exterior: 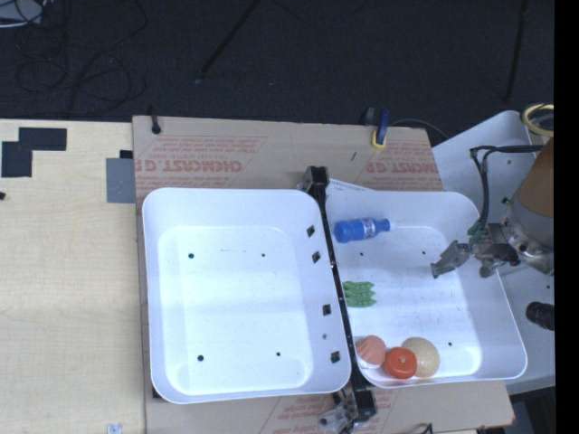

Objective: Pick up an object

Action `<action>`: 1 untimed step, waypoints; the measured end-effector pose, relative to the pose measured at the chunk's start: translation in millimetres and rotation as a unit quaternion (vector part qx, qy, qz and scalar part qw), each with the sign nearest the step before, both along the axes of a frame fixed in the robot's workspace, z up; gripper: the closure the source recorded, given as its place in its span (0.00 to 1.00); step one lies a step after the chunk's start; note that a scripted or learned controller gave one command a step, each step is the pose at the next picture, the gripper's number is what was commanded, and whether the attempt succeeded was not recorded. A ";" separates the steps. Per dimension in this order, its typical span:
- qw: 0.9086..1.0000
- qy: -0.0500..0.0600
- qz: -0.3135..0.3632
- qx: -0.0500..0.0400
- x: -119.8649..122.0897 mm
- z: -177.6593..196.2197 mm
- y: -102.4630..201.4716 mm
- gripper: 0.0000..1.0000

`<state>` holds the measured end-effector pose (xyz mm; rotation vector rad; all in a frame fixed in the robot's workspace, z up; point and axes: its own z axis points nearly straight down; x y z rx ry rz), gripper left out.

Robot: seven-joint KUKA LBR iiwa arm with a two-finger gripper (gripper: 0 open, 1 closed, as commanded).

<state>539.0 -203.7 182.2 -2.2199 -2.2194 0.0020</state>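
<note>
The gripper (452, 262) hung over the right bin (502, 351) with jaws parted and nothing between them. No pick had been made: a blue bottle (361, 230) lay beyond its tips, green pea pods (358, 293) and a red tomato (400, 363) farther off.

Two white bins (235, 211) are counted; beside the left one, one blue bottle (361, 230), one green item (358, 293), and seemingly three round objects (399, 362).
</note>
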 end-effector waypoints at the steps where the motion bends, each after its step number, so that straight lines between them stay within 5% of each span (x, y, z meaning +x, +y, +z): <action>1: 1.000 -0.008 -0.002 -0.003 -64.1 156.3 -12.7 0.00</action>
